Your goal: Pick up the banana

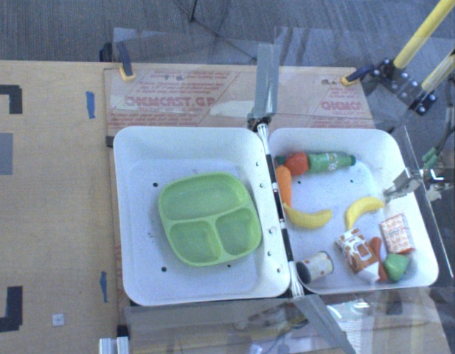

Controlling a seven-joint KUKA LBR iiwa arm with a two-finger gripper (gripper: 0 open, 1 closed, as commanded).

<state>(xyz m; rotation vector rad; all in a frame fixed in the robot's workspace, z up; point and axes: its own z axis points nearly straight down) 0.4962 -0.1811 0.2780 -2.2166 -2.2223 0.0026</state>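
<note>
Well, the pincer (395,191) sat low over the right bin (402,147), at its far-right wall. Whether it was apart or together couldn't be told; it was too small and blurred at that edge. Nothing showed clamped in it.

Two bananas lay in that bin. The nearer banana (362,209) lay just beside the pincer, to its left and a bit toward the bin's front, curved w/ its hump up. The second banana (308,217) lay further left of the pincer, near the divider, its end just beside the carrot (285,185).

Judgement: the approach step was in hand and no grasp had been made yet. The nearer banana looked the better pick, being a short move w/ bare bin floor around most of it.

To do it well:
- Centre over the mid of the curve, not an end, since the ends taper and would prob. slip out.
- Turn the wrist so the closing line crosses the banana's width.
- Mind the small carton (396,234), which stood below the pincer and just right of the banana's lower end; a descent too far that way could nudge it.
- Go down close to the floor before closing, as the banana lay flat and low.
</note>
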